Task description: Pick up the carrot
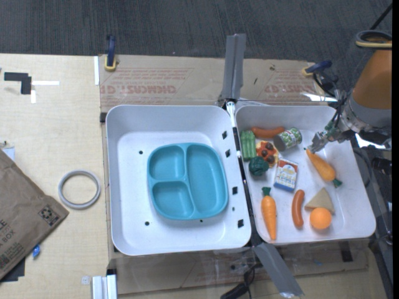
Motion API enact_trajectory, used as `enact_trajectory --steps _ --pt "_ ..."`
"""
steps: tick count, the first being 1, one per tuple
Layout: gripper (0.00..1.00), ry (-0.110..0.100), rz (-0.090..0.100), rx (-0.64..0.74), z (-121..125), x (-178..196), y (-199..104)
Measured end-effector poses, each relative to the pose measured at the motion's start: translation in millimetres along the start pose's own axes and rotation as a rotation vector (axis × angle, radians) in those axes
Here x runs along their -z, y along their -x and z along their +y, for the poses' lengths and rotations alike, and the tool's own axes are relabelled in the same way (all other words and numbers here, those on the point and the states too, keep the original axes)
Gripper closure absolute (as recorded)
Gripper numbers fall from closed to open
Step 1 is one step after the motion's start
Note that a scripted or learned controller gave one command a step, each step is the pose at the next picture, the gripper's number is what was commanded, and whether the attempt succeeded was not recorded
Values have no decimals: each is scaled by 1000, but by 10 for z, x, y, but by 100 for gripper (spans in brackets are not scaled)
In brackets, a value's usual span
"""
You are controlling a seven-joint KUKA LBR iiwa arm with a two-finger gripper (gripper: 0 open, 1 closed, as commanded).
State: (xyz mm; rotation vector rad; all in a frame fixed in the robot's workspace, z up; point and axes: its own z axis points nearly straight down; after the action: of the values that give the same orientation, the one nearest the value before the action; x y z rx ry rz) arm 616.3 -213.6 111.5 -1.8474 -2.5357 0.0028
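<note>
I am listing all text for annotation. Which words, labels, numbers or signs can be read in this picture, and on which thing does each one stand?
"CHEMC": red print, upside down, on the cardboard sheet behind the bins; the rest is too blurred.
"BOX": on the brown cardboard box at the left edge; its other letters are cut off.
Small carton in the right bin: label too small to read.
Can: label unreadable.

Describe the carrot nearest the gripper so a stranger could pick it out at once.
Look in the right-hand white bin, the one crowded with toy food, not the one holding the blue tray. Just below the gripper, near the bin's right wall, lies the carrot, slanted. The other carrot lies lower left, pointing down, with leafy green on top.
</note>
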Motion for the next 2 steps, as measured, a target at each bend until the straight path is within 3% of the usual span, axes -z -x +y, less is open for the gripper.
enact_trajectory --steps 1,2 --pt "100 17 -11 189 -51 -134 61" --pt "0 3 -2 188 -100 -213 47"
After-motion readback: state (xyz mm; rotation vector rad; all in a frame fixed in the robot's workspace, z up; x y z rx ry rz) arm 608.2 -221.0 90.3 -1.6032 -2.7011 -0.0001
